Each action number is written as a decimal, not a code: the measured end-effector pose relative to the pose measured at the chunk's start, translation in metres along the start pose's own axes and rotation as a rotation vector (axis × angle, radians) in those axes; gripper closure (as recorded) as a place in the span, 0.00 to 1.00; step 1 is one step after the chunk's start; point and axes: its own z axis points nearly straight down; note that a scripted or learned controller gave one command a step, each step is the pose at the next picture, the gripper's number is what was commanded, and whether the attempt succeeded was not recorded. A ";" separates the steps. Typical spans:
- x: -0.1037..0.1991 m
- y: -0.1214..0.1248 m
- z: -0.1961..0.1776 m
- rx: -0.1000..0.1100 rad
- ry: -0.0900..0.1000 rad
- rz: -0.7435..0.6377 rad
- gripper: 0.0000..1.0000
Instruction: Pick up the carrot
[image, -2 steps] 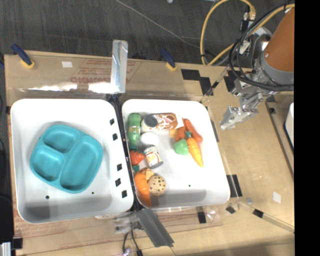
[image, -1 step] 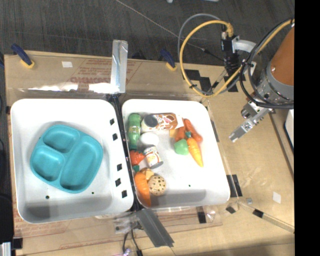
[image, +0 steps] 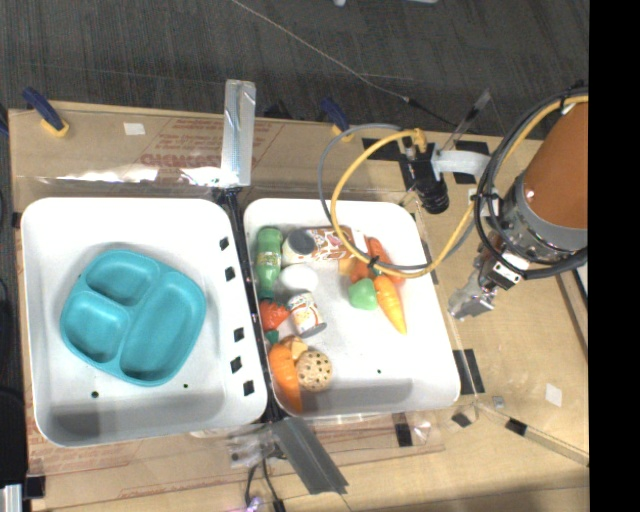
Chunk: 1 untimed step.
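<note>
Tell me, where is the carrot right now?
The carrot lies in the right bin, toward its right side, beside a small green toy vegetable. The gripper sits outside that bin, to its right.

Carrot (image: 389, 296) is being seen lying in right bin (image: 428, 360) among other toy foods. Gripper (image: 474, 301) is being held outside bin's right wall, above bench (image: 520, 380). Teal tray (image: 133, 317) is lying in left bin (image: 40, 300).

orange carrot (image: 390, 300), lying slantwise, right bin
</note>
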 end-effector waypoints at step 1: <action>0.037 -0.014 -0.031 0.004 0.007 -0.288 1.00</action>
